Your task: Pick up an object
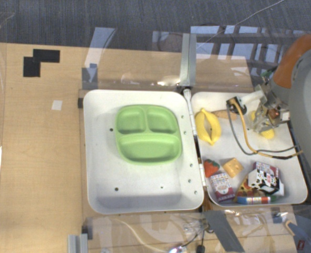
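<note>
Nearest the camera, well to the near side of the banana [208, 126], a row of coloured markers [255, 199] lies along the front wall of the right bin [303, 190]. Just behind them, still nearer than the banana and to its right, stands a black-and-white patterned carton [264, 177]. A small pinkish packet [221, 184] sits almost straight in front of the banana, with a red strawberry-like toy [211, 167] and a tan block [232, 167] between packet and banana.

The banana itself lies against the right bin's left wall, curved and pointing roughly front to back. Left of the banana, across the divider, a green divided plate [147, 133] rests in the middle of the left bin [95, 157].

Right of the banana, at about the same depth, a small yellow object [268, 134] lies on the bin floor. The gripper [262, 123] hangs just above and touching or nearly touching it; I cannot tell whether the gripper is wide, narrow or holding anything. A black and yellow cable [244, 136] loops between the banana and the gripper. Beyond and right of the banana, the arm's orange band [295, 57] shows
</note>
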You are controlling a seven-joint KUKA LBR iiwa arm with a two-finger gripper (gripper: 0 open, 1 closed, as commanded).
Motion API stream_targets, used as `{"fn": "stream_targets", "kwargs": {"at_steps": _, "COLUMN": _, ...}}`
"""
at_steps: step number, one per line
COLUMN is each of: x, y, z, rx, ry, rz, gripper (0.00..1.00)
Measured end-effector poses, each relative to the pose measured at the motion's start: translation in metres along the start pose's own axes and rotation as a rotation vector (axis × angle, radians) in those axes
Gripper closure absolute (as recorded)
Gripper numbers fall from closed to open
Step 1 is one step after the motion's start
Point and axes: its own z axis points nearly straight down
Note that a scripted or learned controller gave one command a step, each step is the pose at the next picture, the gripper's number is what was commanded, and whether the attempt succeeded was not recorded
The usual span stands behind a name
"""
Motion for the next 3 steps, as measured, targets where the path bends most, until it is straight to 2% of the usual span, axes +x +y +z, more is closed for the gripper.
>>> {"fn": "stream_targets", "kwargs": {"at_steps": 1, "x": -0.008, "y": 0.009, "z": 0.009, "rx": 0.010, "ry": -0.003, "rz": -0.166, "gripper": 1.00}}
{"fn": "stream_targets", "kwargs": {"at_steps": 2, "x": -0.009, "y": 0.012, "z": 0.010, "rx": 0.001, "ry": 0.000, "rz": -0.164, "gripper": 0.00}}
{"fn": "stream_targets", "kwargs": {"at_steps": 3, "x": 0.012, "y": 0.014, "z": 0.011, "rx": 0.000, "ry": -0.003, "rz": 0.003, "gripper": 0.00}}
